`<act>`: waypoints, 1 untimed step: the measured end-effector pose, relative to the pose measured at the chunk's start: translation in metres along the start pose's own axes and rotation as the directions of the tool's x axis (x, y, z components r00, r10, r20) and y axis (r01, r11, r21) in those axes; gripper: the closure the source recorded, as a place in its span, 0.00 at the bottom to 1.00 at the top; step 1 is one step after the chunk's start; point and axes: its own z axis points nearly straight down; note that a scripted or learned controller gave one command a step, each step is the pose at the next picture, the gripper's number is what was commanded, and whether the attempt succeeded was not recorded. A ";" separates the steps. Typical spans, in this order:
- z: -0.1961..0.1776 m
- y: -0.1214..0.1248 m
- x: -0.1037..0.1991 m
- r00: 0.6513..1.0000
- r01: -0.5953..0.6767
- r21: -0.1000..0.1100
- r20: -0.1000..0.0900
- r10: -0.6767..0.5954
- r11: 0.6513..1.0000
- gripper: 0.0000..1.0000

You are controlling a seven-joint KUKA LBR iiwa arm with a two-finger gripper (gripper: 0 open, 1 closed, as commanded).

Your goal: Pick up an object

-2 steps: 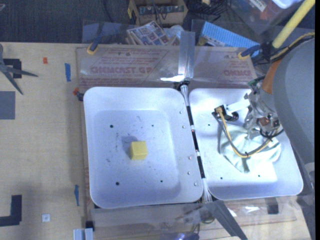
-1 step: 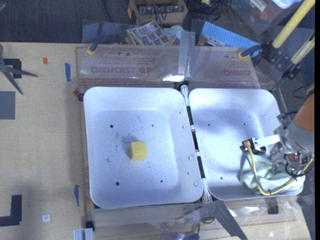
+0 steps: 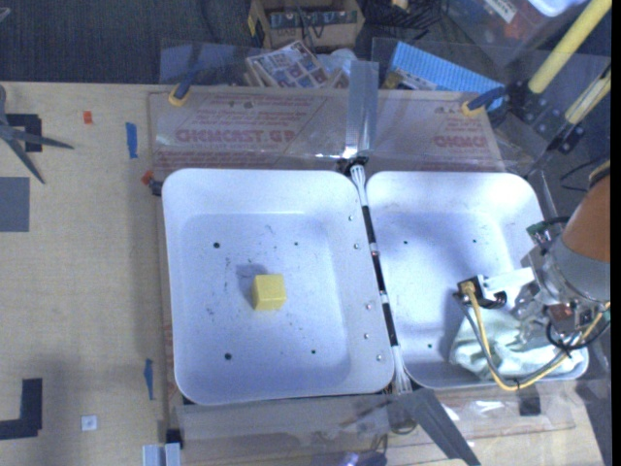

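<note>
Yellow cube [image 3: 269, 291] is the clear candidate, sitting alone near the middle of the left bin [image 3: 194, 202], a touch toward 7 o'clock from centre. It lies flat on the white floor with open space all round and well away from every wall.

Over in the right bin [image 3: 427, 202], the arm [image 3: 582, 250] reaches in from 3 o'clock. Its working end is low in the 4 o'clock part of that bin, trailing a yellow cable [image 3: 495, 367]. Whether the jaws are released or clenched I cannot tell; wiring and brackets clutter the tip. Nothing can be seen gripped.

A pale, crumpled-looking thing [image 3: 480, 352] lies under the cable at about 5 o'clock in that bin. What it is I cannot make out.

From the arm's end, the cube lies at 9 o'clock, across the ridge [image 3: 374, 260] where the two bins meet.

To do this well, I'd say lift clear of that ridge first and travel across high. Then come straight down over the cube with the jaws spread and squared to two opposite faces. It's small and probably light, so an off-centre descent could nudge it aside. Close only once both sides are bracketed, then rise slowly.
</note>
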 end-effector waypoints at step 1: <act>0.033 0.028 -0.004 1.000 -0.026 -0.002 -0.009 0.026 1.000 1.00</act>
